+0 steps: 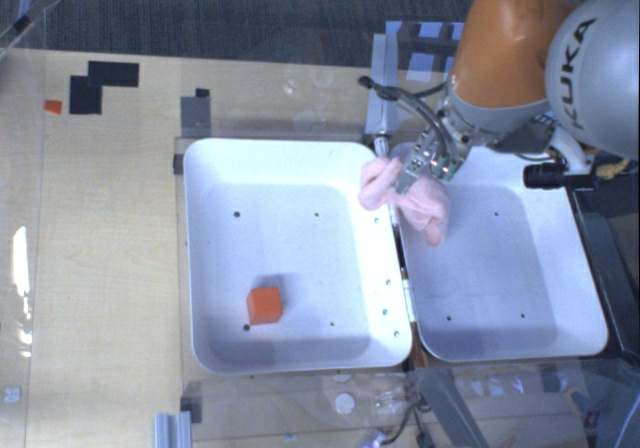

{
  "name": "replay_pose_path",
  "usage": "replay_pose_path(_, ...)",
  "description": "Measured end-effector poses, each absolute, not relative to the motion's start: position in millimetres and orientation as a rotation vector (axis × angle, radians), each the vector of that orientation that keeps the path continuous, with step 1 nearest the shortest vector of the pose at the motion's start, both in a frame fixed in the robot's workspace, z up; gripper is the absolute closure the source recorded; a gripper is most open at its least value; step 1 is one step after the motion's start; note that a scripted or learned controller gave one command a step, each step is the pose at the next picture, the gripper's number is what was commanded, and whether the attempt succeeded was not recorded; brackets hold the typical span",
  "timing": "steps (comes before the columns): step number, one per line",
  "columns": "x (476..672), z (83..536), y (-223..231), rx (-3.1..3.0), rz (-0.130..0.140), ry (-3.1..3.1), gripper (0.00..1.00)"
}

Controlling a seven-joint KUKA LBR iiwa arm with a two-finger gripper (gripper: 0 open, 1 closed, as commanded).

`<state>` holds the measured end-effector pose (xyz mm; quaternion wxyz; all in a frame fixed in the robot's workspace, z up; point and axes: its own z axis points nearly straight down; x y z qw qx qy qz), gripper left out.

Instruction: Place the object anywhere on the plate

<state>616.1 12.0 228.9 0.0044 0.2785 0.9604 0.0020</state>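
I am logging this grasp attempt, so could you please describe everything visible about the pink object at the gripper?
The pink object looks soft and limp, like a cloth or plush item, pale pink and crumpled into two drooping lobes. It hangs beneath the gripper, over the seam between the left bin and the right bin, one lobe over each. The gripper's tip meets its upper middle; whether it touches the bin rims cannot be told.

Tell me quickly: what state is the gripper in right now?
Gripper: shut on the pink cloth, held above the seam between the two bins.
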Motion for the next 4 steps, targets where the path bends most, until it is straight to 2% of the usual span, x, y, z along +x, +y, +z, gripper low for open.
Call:
replay_pose_path(1, 593.9, 222, 55, 0.257, 0.005, 3.122, 1.0)
replay_pose_path(2, 581.8, 234, 103, -0.001, 0.007, 3.129, 1.0)
replay_pose_path(3, 560.6, 229, 149, -0.009, 0.006, 3.133, 1.0)
replay_pose_path(4, 560.8, 230, 149, -0.008, 0.007, 3.132, 0.0)
